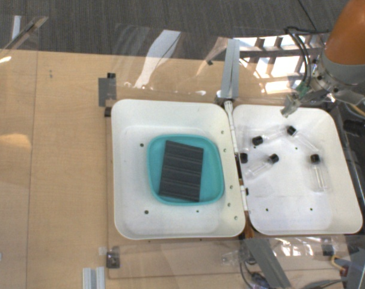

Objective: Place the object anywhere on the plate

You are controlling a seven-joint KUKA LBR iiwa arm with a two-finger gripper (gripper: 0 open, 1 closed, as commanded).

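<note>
Two shallow white bins sat side by side on the wooden surface. The left bin carried a teal plate, squarish with rounded corners, set roughly in the bin's middle. A dark grey ribbed rectangular object lay flat on the plate, its long side running near to far and tilted slightly, well inside the rim on all sides, with teal showing around it. The right bin held several small clear vials with black caps: one near the far left, one near the far centre, one closer to the divider, one toward the right side, and another black cap just beside the left wall. The vials lay on their sides, scattered and apart from one another. The arm, grey with its orange band, hung over the far right corner of the right bin. The tool showed at the far edge of that bin, above the rim, near the far-centre vial but not touching it as far as could be seen. Could not tell how the tool's tips stood, since they were small and blurred against the bright background, and nothing was seen between them.
</note>
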